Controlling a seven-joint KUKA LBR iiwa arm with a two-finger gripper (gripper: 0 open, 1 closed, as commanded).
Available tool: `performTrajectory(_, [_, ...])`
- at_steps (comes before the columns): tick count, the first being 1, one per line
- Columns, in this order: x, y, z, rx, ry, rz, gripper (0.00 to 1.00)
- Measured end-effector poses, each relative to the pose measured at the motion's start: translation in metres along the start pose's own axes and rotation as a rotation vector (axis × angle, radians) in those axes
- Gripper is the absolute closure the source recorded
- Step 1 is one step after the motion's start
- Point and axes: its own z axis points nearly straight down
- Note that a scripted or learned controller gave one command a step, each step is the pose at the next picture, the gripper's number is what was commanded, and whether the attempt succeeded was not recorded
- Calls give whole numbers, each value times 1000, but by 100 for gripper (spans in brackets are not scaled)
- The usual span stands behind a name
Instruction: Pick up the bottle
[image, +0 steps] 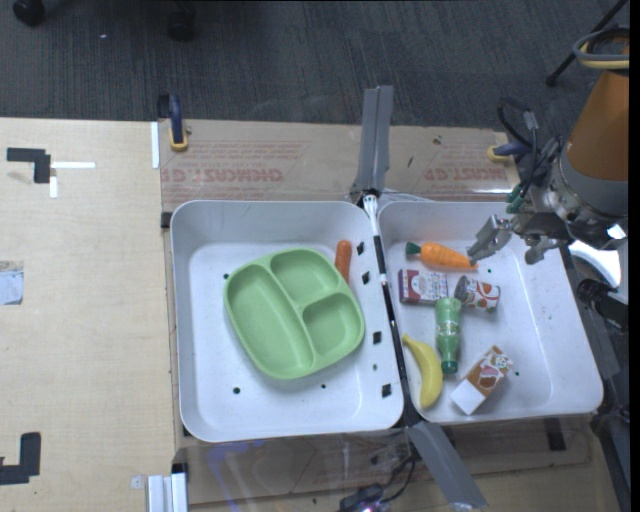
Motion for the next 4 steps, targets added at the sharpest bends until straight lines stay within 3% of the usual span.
performTrajectory(1, [3,-29,109,0,1,8,0])
performTrajectory(2, [-24,-21,188,0,1,-53,0])
performTrajectory(3, [-25,-21,178,0,0,-50,100])
performTrajectory(4, [34,-1,59,0,0,-9,100])
